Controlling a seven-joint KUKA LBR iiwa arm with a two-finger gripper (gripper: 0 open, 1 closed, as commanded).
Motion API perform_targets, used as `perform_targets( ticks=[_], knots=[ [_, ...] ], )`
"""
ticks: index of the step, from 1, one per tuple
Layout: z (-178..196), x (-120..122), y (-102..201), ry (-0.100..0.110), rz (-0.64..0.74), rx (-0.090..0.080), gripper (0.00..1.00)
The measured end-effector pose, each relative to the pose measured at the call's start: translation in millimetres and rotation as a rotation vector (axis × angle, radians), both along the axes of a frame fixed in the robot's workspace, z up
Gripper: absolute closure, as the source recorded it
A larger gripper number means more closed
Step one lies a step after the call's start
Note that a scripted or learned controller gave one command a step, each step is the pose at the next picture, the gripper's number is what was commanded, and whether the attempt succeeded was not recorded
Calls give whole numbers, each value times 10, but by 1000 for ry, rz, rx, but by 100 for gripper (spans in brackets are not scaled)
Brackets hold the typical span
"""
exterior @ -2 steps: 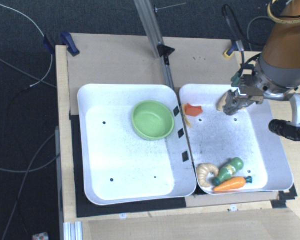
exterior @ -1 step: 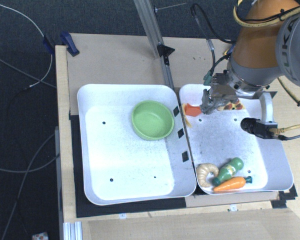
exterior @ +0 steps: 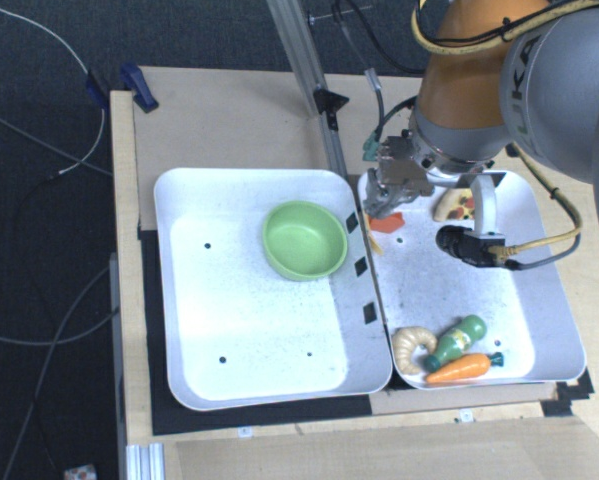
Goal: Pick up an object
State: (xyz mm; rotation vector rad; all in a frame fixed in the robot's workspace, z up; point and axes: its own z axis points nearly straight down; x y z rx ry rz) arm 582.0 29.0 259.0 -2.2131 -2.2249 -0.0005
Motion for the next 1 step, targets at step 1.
perform_targets(
  ticks=[1],
  knots=[
    [-173, 30, 548, 9, 1, 0, 100]
  ],
)
